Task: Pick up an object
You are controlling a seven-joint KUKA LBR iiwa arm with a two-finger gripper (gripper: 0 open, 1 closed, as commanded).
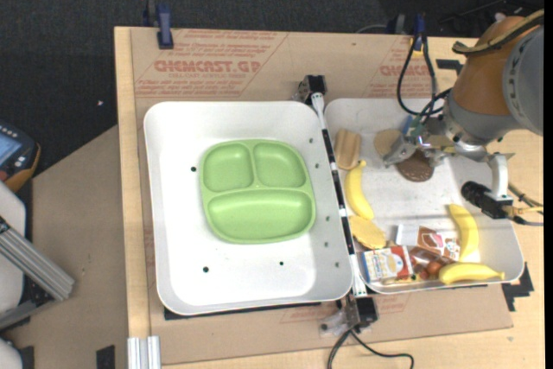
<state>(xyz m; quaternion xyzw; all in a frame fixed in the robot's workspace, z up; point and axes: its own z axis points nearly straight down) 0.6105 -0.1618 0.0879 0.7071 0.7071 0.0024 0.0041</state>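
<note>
My gripper (408, 148) hangs low over the back of the right bin (387, 118), reaching in from the right. Just below and right of it, a brown round disc (418, 170) lies on the bin floor, touching or nearly touching the gripper's tip. Nothing shows held in it. A yellow banana (356, 191) lies along the bin's left wall, with a tan wooden block (347, 148) behind it and a tan slice (368, 232) in front. Two more bananas (467, 232) (471, 274) lie at the front right.
A small red and white carton (386, 264) and a brown packet (437, 243) crowd the right bin's front edge. The left bin (173, 212) holds a green divided plate (256, 191). Bare floor shows in the middle of the right bin.
</note>
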